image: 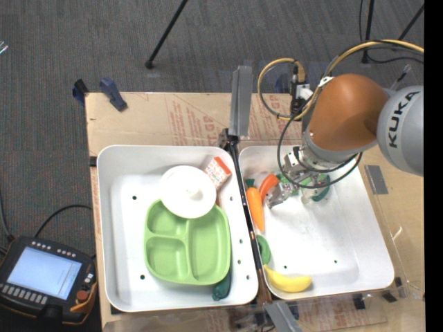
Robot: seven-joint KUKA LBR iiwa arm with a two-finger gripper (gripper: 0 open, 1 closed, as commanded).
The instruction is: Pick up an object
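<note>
Over the right bin (360, 254), near its upper left corner, hangs the gripper (287, 191); whether it is released or clenched cannot be told. Just left of the gripper lies an orange carrot (255, 208); a yellow banana (288, 281) rests at the bin's lower left edge. Left of that bin, the left bin (114, 254) holds a green divided tray (187, 246), a white round lid (188, 191) and a small red-and-white carton (218, 170).
</note>
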